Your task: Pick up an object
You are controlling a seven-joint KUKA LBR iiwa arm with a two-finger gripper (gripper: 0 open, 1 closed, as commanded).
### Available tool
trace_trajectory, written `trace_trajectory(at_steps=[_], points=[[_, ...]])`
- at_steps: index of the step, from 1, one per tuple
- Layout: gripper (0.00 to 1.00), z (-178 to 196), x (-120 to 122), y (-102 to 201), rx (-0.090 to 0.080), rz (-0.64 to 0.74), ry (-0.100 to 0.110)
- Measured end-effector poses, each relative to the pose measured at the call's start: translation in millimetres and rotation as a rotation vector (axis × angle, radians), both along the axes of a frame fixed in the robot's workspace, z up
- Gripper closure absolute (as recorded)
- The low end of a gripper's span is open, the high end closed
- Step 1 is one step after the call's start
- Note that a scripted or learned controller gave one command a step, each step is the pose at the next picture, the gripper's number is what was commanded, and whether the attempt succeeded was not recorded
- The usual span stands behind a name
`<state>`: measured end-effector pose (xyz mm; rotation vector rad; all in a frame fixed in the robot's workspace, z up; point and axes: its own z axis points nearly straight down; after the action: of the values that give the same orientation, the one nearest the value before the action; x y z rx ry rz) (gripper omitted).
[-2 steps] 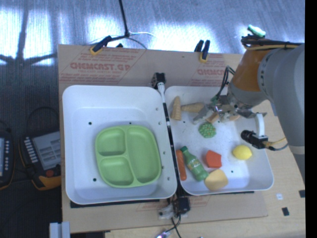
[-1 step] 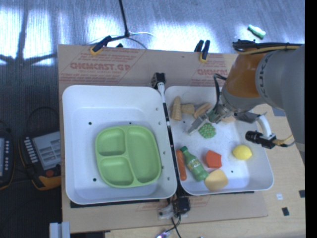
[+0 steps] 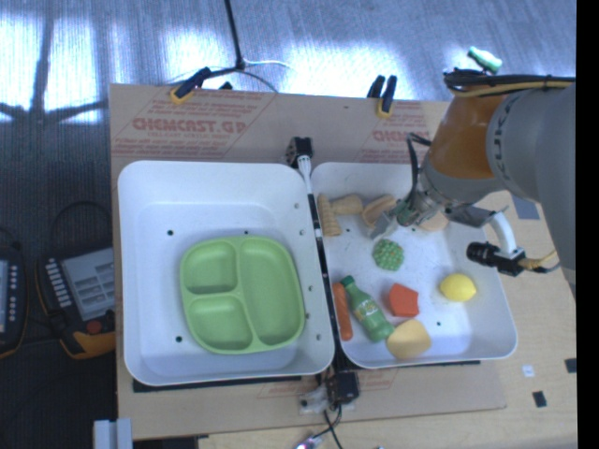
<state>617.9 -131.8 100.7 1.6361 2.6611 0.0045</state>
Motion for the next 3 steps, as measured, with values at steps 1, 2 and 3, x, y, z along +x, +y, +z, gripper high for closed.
trace_trajectory(at_steps=[1, 2, 3], points=[[0.00, 0, 0, 0, 0.001, 0.000, 0.001], [0.00, -11, -37, 29, 0.002, -0.050, 0.003], [1.00, 0, -36, 29, 0.002, -0.052, -0.002]])
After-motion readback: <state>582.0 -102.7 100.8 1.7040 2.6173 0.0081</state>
